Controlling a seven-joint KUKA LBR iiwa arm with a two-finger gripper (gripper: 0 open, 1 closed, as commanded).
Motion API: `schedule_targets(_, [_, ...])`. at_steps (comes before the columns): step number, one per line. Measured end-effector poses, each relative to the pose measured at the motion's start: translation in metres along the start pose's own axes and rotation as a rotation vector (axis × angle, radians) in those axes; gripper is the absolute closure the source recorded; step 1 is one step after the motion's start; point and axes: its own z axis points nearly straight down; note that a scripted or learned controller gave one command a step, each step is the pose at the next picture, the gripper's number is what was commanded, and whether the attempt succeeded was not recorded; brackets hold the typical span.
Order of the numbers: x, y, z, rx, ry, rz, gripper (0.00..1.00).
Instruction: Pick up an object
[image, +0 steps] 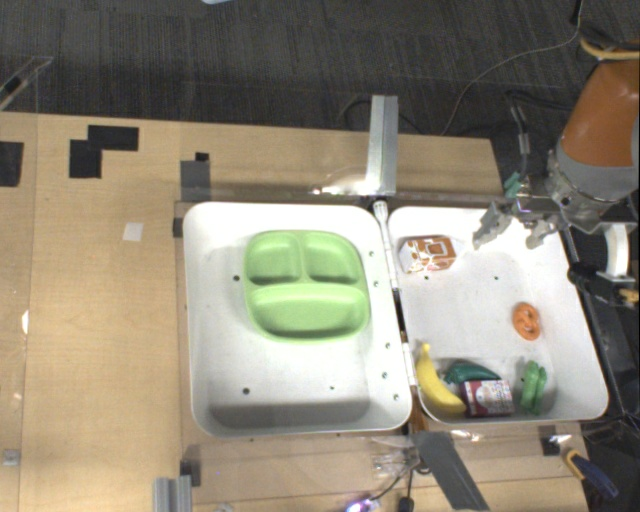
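Note:
My gripper (513, 229) hangs over the far edge of the right bin (470, 300), its two fingers spread open with nothing between them. A white and orange packet (428, 254) lies to its left near the bin's far left corner. Further toward the front, an orange round object (527, 320) rests by the right wall. Along the bin's front edge sit a yellow banana (436, 382), a dark red can (488, 398) on its side, a teal item (470, 372) and a green object (534, 388).
The left bin (215, 330) holds a green divided plate (305, 283). A metal post (384, 145) rises behind the divider between the bins. Cables run at the far right beside the arm's orange band (603, 115).

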Motion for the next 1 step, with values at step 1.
schedule_targets(1, [-0.0416, -0.0170, 0.0677, 0.000, -0.001, 0.071, 0.00])
